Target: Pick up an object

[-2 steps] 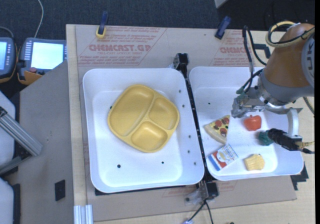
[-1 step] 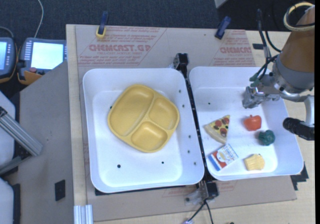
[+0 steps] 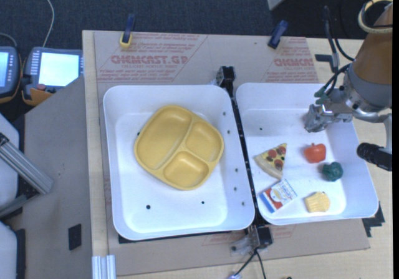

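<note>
Cardboard covers the bench [image 3: 187,53] under two white bins: the left bin [image 3: 118,146] holds a yellow divided plate [image 3: 179,146], the right bin [image 3: 358,200] small toy foods. The gripper [image 3: 318,118] hangs over the right bin's far part, and whether it is released or clenched I cannot tell; nothing shows in its grasp. This looks like the approach step. The tomato [image 3: 315,152] lies nearest, just below it in the view, the broccoli [image 3: 332,171] beyond, the pizza slice [image 3: 273,160] leftward. Next it likely needs to centre over one and descend.
</note>
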`<state>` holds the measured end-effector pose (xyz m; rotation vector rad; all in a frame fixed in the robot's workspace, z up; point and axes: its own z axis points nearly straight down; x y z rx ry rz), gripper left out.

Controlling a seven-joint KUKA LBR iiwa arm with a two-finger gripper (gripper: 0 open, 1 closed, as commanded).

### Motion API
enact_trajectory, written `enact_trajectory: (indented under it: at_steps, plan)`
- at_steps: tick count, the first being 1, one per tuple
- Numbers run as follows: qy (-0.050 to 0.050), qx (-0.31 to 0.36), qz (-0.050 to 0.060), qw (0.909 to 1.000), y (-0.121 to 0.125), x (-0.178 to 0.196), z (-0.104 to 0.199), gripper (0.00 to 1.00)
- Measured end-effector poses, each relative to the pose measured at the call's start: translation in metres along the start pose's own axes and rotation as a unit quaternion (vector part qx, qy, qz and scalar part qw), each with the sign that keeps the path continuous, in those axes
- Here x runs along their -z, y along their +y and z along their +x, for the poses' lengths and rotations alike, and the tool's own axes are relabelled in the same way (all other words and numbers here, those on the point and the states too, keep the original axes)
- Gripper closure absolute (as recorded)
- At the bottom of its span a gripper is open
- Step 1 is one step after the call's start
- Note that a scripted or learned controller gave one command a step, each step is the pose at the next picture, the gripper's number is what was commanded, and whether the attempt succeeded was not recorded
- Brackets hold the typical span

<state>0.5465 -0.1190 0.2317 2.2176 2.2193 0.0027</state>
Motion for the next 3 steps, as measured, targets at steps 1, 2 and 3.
enact_trajectory:
  at_steps: [1, 2, 3]
  plan:
    - [0.002, 0.003, 0.001, 1.0000, -0.001, 0.009, 0.057, 1.00]
    - [0.003, 0.003, 0.004, 1.0000, -0.013, -0.001, 0.114, 1.00]
    - [0.002, 0.003, 0.003, 1.0000, -0.008, -0.010, 0.167, 1.00]
